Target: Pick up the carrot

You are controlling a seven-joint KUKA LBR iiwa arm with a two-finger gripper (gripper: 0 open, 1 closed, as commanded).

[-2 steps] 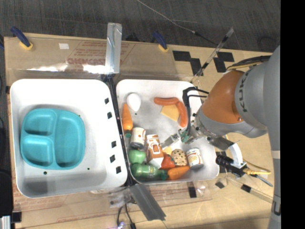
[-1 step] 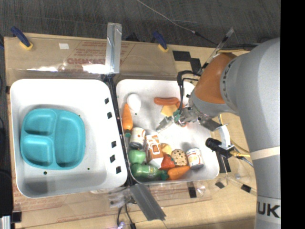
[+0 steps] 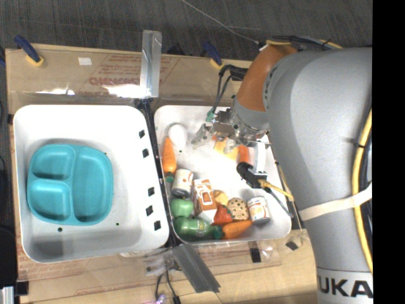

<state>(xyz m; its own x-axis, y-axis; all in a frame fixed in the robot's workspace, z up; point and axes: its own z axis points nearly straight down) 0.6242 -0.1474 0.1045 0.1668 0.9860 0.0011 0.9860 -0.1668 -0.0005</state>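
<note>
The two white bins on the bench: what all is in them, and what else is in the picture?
Bins: two, white, side by side on the bench.
Divided plate: one, turquoise, in the left bin.
Carrot: one, orange, along the right bin's left wall.
Second carrot-like piece: one, orange, right bin's near edge.
Small cans: two, white labels, one mid-bin, the other near the right wall.
Small carton: one, white and orange, centre of right bin.
Green toy foods: a few, near left corner of right bin.
Cardboard sheet: one, brown, behind the bins.
Arm: one, grey with orange band, from the right.
Gripper: one, over the right bin's far part.
</note>
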